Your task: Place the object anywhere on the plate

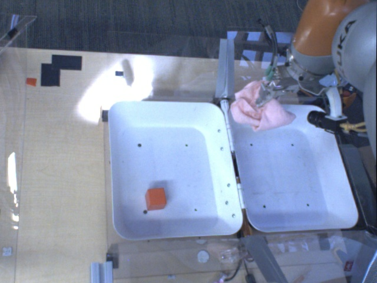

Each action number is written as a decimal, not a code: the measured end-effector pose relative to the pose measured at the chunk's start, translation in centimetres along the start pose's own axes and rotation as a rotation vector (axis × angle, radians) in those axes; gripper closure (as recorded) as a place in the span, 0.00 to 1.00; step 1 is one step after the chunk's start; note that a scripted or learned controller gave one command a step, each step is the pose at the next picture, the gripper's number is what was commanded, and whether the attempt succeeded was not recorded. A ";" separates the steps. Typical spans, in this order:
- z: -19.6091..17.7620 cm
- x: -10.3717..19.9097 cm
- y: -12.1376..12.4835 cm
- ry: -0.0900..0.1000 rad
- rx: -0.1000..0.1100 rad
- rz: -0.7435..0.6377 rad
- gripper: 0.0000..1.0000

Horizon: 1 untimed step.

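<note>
A crumpled pink cloth [258,112] hangs over the back left corner of the right bin [294,175]. It bunches up to a peak at my gripper [263,97]. The gripper reaches in from the upper right, and its thin fingers are shut on the cloth's upper fold. A small orange cube [156,198] lies on the floor of the left bin [171,128], near its front left. It is far from the gripper.
A metal divider rail [224,75] runs between the two bins at the back. The arm's orange and grey wrist [330,28] and black cabling [330,122] overhang the right bin's back right corner. Wooden bench top [53,158] extends to the left.
</note>
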<state>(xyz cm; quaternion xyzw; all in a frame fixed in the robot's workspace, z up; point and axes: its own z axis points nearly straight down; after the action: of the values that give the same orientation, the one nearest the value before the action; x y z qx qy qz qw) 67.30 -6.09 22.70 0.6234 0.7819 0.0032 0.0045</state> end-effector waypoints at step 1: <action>-1.2 4.7 -2.1 0.001 0.000 -0.405 1.00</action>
<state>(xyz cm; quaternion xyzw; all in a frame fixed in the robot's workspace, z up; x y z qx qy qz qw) 64.16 -1.95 23.90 0.4533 0.8913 0.0026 0.0047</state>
